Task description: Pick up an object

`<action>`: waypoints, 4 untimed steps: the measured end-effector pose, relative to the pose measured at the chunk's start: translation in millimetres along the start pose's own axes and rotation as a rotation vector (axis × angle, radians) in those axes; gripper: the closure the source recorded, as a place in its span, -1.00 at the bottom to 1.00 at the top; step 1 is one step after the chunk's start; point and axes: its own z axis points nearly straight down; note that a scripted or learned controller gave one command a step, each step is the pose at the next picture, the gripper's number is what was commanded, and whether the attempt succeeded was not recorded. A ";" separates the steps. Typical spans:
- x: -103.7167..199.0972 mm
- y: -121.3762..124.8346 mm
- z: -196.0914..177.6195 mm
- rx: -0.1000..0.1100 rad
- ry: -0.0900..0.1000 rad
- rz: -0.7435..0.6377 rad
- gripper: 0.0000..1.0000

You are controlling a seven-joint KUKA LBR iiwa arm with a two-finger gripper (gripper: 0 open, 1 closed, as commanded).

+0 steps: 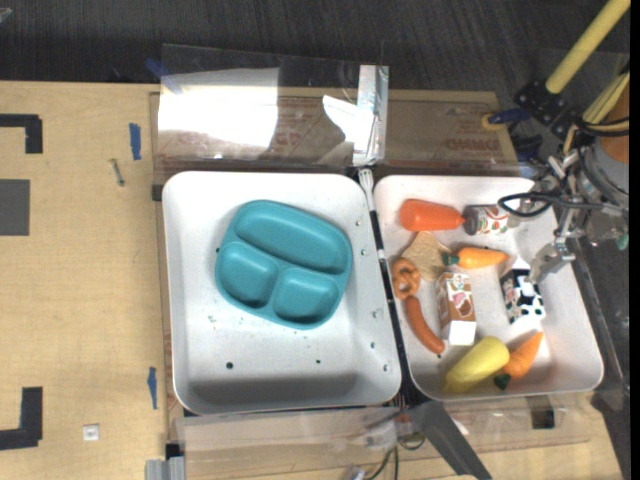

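The right bin point(585, 368) holds several toy foods. At the back lie a fat orange carrot point(432, 215) and a small jar point(487, 219). A slimmer carrot point(478, 259), a pretzel point(405, 278) and a milk carton point(457, 301) sit in the middle. A sausage point(422, 325), a yellow fruit point(476, 361) and an orange piece point(523, 353) lie near the front. A black-and-white cow-patterned item point(522, 299) rests by the right wall. My gripper point(551, 258) hangs over the bin's right side, just above and right of the cow-patterned item, with nothing seen in it.
The left bin point(190, 368) carries a teal divided plate point(284, 262). A clear plastic sheet point(270, 118) stands behind the bins. The arm's wrist and cables point(590, 193) crowd the right bin's back right corner. A yellow pole point(590, 33) slants at the top right.
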 end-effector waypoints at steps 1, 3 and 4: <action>50.2 74.0 106.2 0.002 -0.006 -0.017 -1.00; 62.9 86.7 110.4 0.006 -0.009 0.118 -1.00; -13.9 -13.3 89.0 0.002 -0.003 0.124 -1.00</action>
